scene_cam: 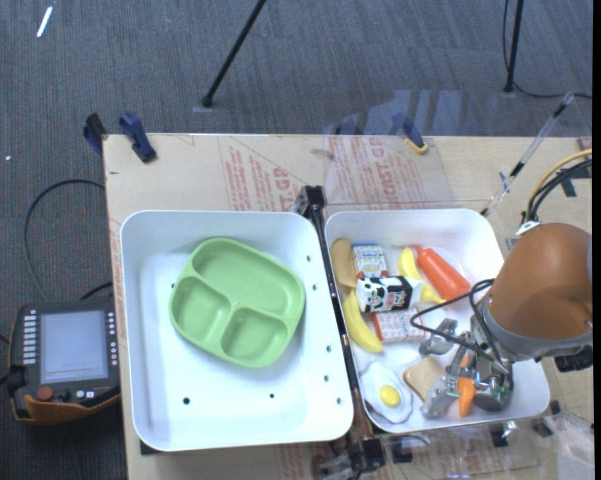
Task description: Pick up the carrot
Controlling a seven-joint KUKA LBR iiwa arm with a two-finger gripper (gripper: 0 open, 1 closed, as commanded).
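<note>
The floor (310, 38) is dark grey carpet with a fine ribbed texture. Two thin dark stand legs (242, 40) and (516, 30) rest on it near the top of the view, the left one slanted, the right one nearly upright. A dark cable (55, 203) loops across the carpet at the left and runs toward a handheld control unit (68, 360) with a pale screen, lying on the floor beside the bench. The bench top (220, 173) is light brown board printed with faded red lettering. Blue clamps (137, 136) grip its far left corner, and a yellow-tipped clamp (416, 144) sits at its far edge. Lighting is even, without hard shadows.
</note>
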